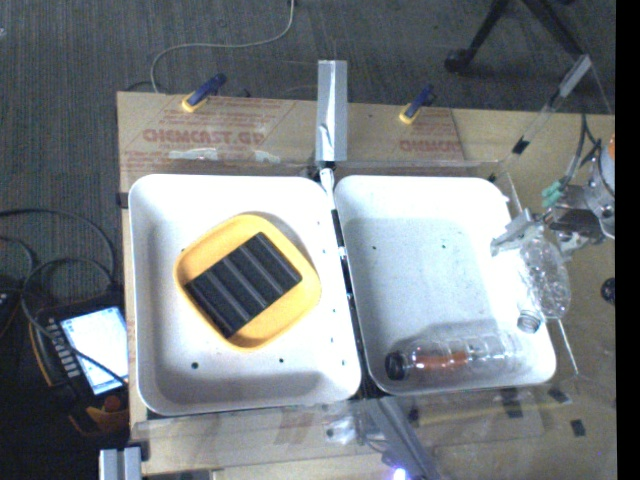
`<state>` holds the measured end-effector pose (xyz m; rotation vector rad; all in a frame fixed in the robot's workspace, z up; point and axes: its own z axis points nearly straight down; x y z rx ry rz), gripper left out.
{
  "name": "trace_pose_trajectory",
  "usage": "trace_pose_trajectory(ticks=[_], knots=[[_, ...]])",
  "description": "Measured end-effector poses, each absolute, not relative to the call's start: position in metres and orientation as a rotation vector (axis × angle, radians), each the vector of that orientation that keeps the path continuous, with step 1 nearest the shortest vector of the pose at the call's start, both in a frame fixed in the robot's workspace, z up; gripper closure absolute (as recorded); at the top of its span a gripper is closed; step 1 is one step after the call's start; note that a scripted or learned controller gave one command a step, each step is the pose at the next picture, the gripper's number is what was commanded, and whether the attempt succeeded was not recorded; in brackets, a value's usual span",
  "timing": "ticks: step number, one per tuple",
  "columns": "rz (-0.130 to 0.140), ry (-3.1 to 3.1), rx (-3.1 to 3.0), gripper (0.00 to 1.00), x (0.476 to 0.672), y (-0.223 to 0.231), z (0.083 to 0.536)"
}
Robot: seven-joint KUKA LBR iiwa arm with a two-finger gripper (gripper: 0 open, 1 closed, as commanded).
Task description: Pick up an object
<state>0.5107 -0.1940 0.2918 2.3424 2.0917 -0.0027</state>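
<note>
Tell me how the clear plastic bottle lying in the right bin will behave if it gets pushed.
The clear plastic bottle with the dark cap lies on its side against the right white bin's near wall, so it would probably roll. Its see-through body looks thin and mostly empty, so likely light. The smooth, round surface may slip from a pinch.

I count two white bins on the counter: the left bin (150, 268) and the right bin (430, 203). In the left bin I see one yellow object with a black ribbed top (248, 279). I see two clear plastic bottles: one bottle (455, 355) lies along the near edge of the right bin, one bottle (543, 278) is at its right edge. At the far edge of the counter I count two clamps, one (203, 92) and another (417, 104).
</note>
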Motion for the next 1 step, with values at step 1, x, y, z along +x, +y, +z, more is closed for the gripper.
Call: trace_pose_trajectory(ticks=[1], knots=[[-0.005, 1.859, 2.537, 0.00, 0.4932, -0.1383, 0.1951]])
